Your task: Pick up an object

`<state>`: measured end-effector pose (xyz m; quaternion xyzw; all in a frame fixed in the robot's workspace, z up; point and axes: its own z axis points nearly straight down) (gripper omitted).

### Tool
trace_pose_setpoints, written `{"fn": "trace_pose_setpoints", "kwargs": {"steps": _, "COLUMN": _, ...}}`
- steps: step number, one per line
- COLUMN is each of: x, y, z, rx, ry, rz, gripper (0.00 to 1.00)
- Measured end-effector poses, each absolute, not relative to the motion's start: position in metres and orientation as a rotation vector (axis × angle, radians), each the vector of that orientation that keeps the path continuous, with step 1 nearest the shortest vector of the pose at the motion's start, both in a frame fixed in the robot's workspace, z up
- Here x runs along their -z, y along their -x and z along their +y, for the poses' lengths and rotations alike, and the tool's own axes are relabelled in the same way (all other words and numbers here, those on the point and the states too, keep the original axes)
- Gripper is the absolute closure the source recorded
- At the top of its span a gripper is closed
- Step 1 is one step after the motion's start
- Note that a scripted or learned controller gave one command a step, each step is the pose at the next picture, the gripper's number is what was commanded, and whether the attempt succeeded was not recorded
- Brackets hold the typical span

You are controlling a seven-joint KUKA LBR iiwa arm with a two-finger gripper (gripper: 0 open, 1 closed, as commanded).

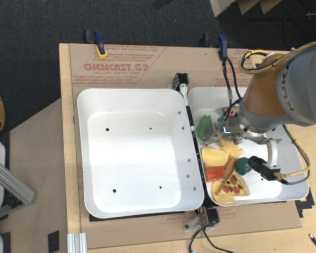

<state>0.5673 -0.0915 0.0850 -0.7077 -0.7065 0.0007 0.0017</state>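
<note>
Toys are piled in the right bin (289, 194): a green piece (204, 126), a yellow lump (215, 155), a pizza slice (231, 186). The gripper (227, 131) is lowered among them; its grip cannot be told.

Two shallow white plastic bins (95, 141) are seen on a tan cardboard-covered tabletop (73, 67) printed with red lettering. A green leaf-shaped toy (204, 126), yellow chunk (215, 155), red piece (215, 173) and pepperoni-dotted pizza slice toy (233, 186) are spotted. Grey arm with orange band (266, 88).

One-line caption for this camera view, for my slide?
KUKA arm lowers its gripper into the right bin of toy food; left bin alongside.
</note>
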Motion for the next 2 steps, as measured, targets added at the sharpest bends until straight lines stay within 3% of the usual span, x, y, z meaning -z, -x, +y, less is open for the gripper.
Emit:
{"fn": "trace_pose_setpoints", "kwargs": {"steps": 1, "x": -0.095, "y": -0.57, "z": -0.093, "rx": 0.001, "ry": 2.225, "rz": -2.22, "gripper": 1.0}}
{"fn": "trace_pose_setpoints", "kwargs": {"steps": 2, "x": -0.186, "y": -0.535, "z": -0.028, "rx": -0.001, "ry": 2.219, "rz": -2.222, "gripper": 1.0}}
